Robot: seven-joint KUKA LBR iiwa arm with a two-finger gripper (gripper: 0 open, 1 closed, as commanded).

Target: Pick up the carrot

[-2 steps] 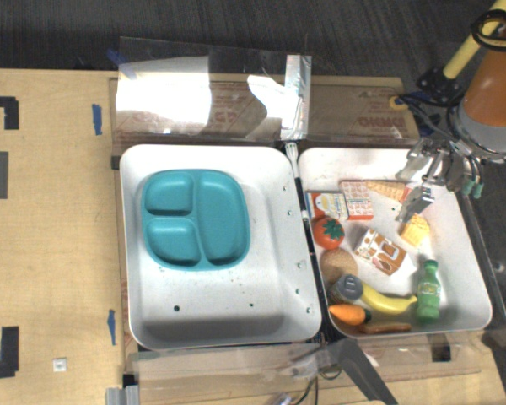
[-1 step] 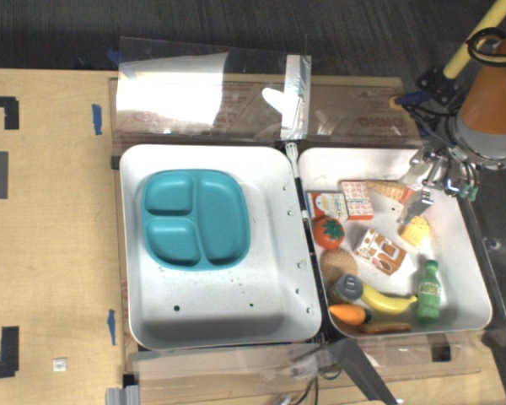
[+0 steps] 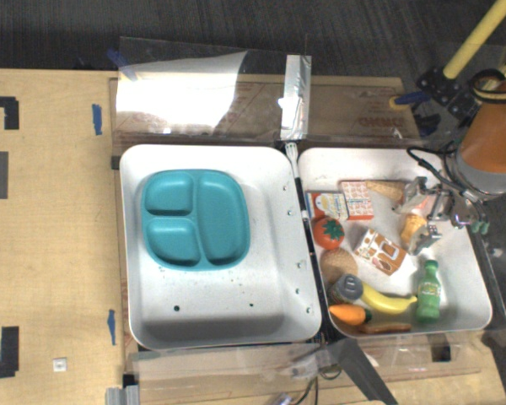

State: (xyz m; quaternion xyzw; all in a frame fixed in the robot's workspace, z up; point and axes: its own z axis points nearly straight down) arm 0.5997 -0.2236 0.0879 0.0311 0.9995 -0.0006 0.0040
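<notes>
Closest to the lens is the carrot (image 3: 347,314), lying on its side in the front left corner of the right bin (image 3: 476,264), pretty much against the front wall. Nothing is holding it.

My pincer (image 3: 427,218) is over the back right part of that same bin, well away from the carrot. It's a tangle of metal and cables from this angle, so I honestly can't tell if it's released or clenched. A small tan-orange item (image 3: 413,224) sits right by it, but whether I'm touching it, no idea.

Working out from there, all in the right bin:
- a patterned snack box (image 3: 379,251) just to the left of me, tilted
- a tan bread-looking piece (image 3: 386,190) and a small printed carton (image 3: 354,199) along the back
- a green bottle (image 3: 427,290) at the front, standing next to a banana (image 3: 386,300)
- a red tomato (image 3: 327,232) on the left side, with a brown roundish thing (image 3: 339,266) in front of it
- a small grey-blue object (image 3: 350,287) wedged between the brown one, the banana and the carrot

The carrot's right end is just beside the banana's left tip.

The left bin (image 3: 270,310) has a teal divided plate (image 3: 196,218) in its back half, three compartments.
</notes>
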